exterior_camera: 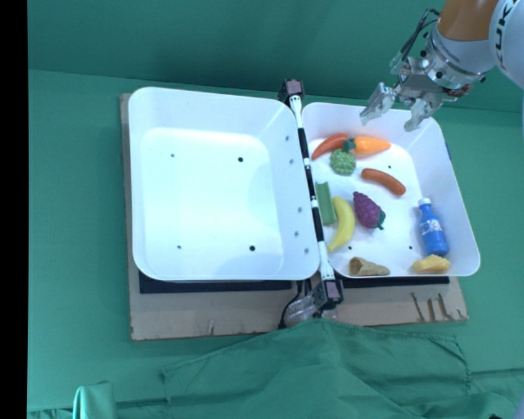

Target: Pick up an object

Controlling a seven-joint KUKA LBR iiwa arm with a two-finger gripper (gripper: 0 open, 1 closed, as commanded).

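White and shallow, two plastic bins sit side by side: the left bin point(213, 184) and the right bin point(458, 233). In the right bin I count nine toy items: one orange carrot point(370, 146), one red-orange chilli point(329, 146), one green broccoli floret point(343, 161), one red sausage point(383, 181), one green cucumber point(325, 202), one yellow banana point(344, 224), one purple aubergine point(368, 209), one blue bottle point(431, 228) whose label is unreadable, one tan cone point(368, 267), plus one yellow wedge point(431, 263). The grey two-finger gripper point(401, 106) hovers over the bin's far rim, fingers spread, grasping nothing.

One fixed camera above the bench, angled down, both white bins point(141, 176) in frame, arm point(471, 24) upper right
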